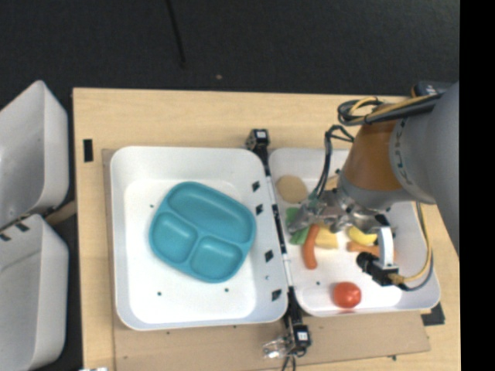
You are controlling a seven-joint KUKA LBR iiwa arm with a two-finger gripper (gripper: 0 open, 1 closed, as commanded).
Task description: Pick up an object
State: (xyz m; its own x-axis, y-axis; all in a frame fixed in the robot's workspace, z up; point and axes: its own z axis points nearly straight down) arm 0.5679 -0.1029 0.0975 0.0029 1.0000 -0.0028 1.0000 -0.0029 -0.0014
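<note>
arm [387,157] low, gripper [323,219] over right bin [421,230]

Right bin [410,304] crowded: arm [387,161] covers its upper middle, orange stick [309,251], yellow pieces [329,239] and tomato [346,294] clutter the floor. Left bin [131,284] open around blue tray [203,230] (edges free).

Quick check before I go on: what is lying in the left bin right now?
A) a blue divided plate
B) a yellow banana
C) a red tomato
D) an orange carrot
A: the blue divided plate lies in the left bin, while the red tomato and the orange carrot lie in the right bin, where the arm is reaching.
</note>
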